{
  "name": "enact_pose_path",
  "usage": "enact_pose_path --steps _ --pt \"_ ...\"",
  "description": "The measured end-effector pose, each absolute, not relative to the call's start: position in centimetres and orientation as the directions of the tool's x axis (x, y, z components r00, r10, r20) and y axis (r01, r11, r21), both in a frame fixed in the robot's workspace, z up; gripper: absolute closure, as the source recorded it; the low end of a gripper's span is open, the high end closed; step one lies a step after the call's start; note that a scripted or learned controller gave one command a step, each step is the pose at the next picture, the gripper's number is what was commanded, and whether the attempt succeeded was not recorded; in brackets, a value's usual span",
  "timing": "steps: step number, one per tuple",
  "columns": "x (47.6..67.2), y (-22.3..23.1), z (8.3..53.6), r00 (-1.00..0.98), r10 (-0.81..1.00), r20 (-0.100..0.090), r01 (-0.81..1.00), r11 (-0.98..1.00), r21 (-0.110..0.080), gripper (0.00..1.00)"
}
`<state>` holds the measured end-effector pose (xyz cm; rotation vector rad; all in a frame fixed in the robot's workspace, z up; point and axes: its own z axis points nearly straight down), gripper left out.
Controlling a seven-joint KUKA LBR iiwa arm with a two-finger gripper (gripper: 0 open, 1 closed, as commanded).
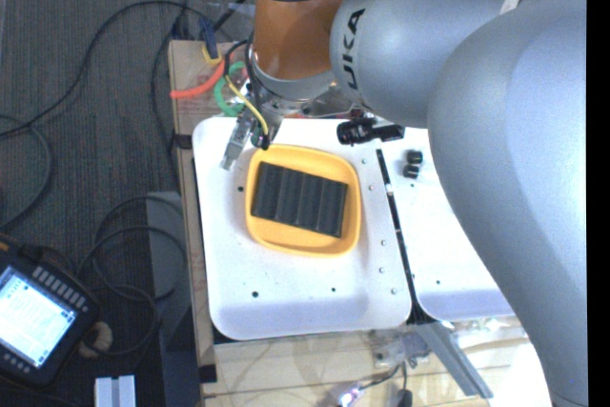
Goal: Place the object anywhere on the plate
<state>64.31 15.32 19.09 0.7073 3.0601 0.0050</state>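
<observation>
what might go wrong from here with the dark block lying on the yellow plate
1. The gripper sits right by the far corner of the yellow plate; a sideways move there may knock the plate across its white bin.
2. The dark ribbed block fills most of the plate, so a small bump might push one end up onto the rim.

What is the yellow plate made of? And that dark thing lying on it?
The plate looks like plastic: one even yellow, smooth and a bit shiny, with a soft rounded rim. The dark block looks matte, with ridges across its top. It may be rubber or plastic; I cannot tell which.
</observation>
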Motion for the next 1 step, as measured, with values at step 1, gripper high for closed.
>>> enact_pose_path --steps 1 --pt "64.84 17.49 18.3 -0.931 0.366 -0.003 0.366 0.931 -0.001 1.0"
